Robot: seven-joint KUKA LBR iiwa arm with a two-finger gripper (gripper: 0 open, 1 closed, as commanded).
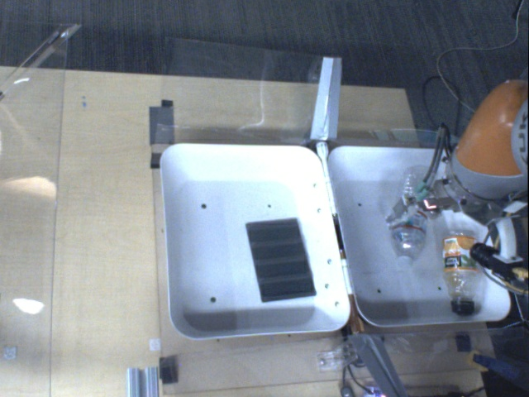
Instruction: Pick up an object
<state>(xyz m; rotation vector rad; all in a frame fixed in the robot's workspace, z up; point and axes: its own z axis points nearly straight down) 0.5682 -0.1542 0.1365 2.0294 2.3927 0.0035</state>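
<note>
You've got the arm (496,143) reaching in from the right edge w/ the end effector (416,208) low in the right bin (364,222), probably lined up for a grab. It sits over a clear plastic item (408,236), crinkly, see-thru. Grip state: can't tell. A small bottle (457,273) w/ yellow label and dark cap lies lower right. Black ridged block (281,259) lies flat in the left bin (207,180).
</note>
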